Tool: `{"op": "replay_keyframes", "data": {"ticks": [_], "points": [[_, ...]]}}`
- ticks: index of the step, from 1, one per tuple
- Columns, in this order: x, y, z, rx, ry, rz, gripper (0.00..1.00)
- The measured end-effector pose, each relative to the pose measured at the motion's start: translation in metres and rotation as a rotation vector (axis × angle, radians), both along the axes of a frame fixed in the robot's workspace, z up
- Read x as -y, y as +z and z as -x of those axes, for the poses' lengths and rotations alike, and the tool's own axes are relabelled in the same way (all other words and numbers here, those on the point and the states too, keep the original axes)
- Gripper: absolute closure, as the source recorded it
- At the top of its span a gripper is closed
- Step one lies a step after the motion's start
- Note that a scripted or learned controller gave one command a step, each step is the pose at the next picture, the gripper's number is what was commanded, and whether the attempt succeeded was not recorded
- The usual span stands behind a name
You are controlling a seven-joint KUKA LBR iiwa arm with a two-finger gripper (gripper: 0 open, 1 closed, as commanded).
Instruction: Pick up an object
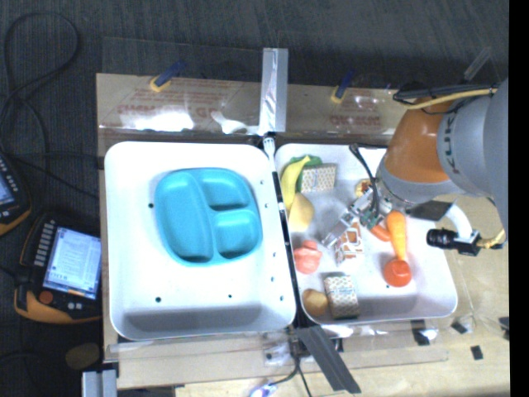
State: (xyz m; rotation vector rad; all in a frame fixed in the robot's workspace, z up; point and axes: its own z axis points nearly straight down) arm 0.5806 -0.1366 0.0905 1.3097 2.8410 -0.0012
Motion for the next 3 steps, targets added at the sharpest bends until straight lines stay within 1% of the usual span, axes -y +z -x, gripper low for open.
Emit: {"op": "replay_keyframes", "data": {"ticks": [1,2,3], "points": [[0.026,-0.001,-0.059,0.001,-0.181,-0.003,0.00],[0.021,-0.001,-0.057,0.001,-0.205,0.000,0.00],[0.019,-0.002,-0.085,-0.009,-0.637,-0.006,0.00]]}}
